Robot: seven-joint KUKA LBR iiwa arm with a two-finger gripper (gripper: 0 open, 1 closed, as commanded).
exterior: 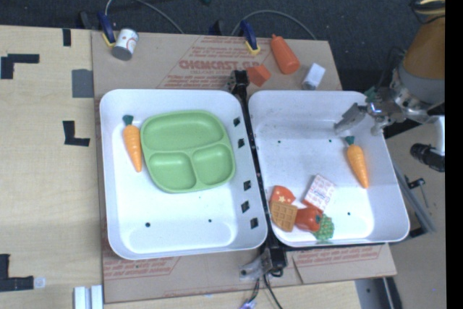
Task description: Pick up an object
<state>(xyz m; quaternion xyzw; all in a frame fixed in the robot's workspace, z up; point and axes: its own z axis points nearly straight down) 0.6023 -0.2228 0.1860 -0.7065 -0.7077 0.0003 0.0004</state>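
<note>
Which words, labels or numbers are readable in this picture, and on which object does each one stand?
"CHEMCAST" in red print on the cardboard sheet behind the bins; the letters after it are hidden.
More red print on the cardboard's front edge: too small to read.
Small packet in the right bin: pink marks, too blurred to read.

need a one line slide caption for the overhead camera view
KUKA gripper poised above a carrot in the right bin; left bin holds a green divided plate beside another carrot.
</note>
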